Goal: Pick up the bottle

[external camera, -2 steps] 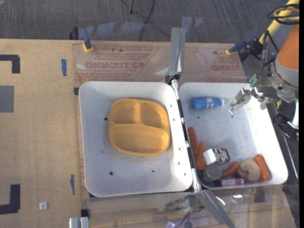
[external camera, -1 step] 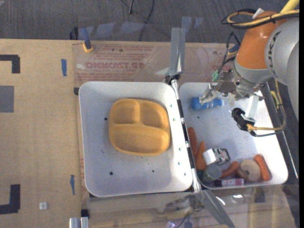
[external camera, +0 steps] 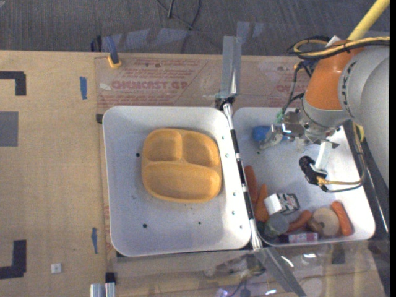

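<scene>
Lying bottle (external camera: 296,236) well below the tool (external camera: 276,135).

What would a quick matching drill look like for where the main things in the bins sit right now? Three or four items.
Things:
1. yellow tray
2. blue object
3. carrot
4. tool

Places:
A. right bin, along its left wall
B. left bin, middle
C. right bin, upper left corner
D. above the right bin's upper part, beside the blue object

Pairs: 1-B, 2-C, 3-A, 4-D
</scene>
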Robot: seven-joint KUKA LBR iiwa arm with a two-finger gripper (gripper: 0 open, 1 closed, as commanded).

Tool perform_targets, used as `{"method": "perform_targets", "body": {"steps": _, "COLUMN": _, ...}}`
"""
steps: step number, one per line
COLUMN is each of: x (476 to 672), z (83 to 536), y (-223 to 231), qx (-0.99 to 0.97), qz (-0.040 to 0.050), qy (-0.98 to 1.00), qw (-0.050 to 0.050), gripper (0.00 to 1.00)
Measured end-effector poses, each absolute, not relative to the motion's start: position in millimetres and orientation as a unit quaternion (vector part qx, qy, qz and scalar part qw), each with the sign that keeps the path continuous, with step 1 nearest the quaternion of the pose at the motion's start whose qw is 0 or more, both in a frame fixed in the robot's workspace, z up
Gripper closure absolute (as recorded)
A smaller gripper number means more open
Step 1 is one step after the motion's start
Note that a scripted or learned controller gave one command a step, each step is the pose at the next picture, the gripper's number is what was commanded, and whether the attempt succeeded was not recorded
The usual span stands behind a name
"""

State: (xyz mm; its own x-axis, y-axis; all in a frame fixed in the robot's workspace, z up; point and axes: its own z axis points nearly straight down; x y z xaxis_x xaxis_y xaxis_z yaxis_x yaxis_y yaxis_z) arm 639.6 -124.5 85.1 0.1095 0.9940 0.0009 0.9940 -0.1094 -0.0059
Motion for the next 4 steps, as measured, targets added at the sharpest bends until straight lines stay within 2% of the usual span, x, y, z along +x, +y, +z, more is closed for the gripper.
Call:
{"method": "perform_targets", "body": {"steps": 1, "x": 621.9, "z": 86, "y": -109, "qx": -0.739, "qz": -0.0008, "qy": -0.674, "qw": 0.000, "gripper": 0.00}}
{"method": "perform_targets", "body": {"steps": 2, "x": 658.2, "z": 84, "y": -106, "qx": -0.713, "qz": 0.0147, "qy": -0.701, "qw": 0.014, "gripper": 0.00}}
{"method": "perform_targets", "body": {"steps": 3, "x": 658.4, "z": 80, "y": -136, "qx": -0.725, "qz": 0.0117, "qy": -0.688, "qw": 0.024, "gripper": 0.00}}
{"method": "perform_targets", "body": {"steps": 4, "x": 658.3, "z": 90, "y": -135, "qx": -0.725, "qz": 0.0130, "qy": -0.688, "qw": 0.025, "gripper": 1.00}}
